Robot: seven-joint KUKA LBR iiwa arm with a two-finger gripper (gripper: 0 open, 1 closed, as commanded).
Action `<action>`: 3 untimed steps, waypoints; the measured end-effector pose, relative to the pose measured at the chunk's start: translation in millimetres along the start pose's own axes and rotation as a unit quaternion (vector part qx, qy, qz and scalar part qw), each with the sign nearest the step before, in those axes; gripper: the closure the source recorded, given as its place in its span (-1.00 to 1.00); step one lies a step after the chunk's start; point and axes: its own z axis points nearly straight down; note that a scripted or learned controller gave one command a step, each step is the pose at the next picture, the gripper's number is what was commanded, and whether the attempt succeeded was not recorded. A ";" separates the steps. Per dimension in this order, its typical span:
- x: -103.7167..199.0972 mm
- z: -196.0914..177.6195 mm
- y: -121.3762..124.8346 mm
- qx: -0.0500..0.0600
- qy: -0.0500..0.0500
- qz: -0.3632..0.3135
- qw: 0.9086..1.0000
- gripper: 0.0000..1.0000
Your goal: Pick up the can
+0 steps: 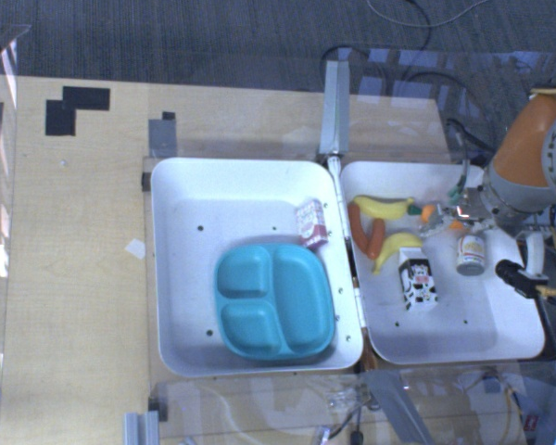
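The can (313, 223) lies in the left bin (181, 248), well apart from the end effector (463, 209).

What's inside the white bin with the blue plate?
The left bin holds a blue divided plate and a red-and-white can at its right wall. Whatever lies under the plate is hidden.

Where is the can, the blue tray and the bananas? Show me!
can (311, 224), camera view, on its printed side, by the left bin's right wall.
blue tray (274, 301), camera view, on the ridge between its compartments.
bananas (383, 208), camera view, on the upper banana's yellow middle, right bin.
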 end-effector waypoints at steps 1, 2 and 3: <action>9.7 -0.8 -12.9 0.002 0.000 0.088 0.996 -1.00; -1.7 -0.6 -36.2 0.000 0.002 0.178 0.984 -1.00; 14.2 -2.1 -82.3 -0.001 0.000 0.178 0.984 -1.00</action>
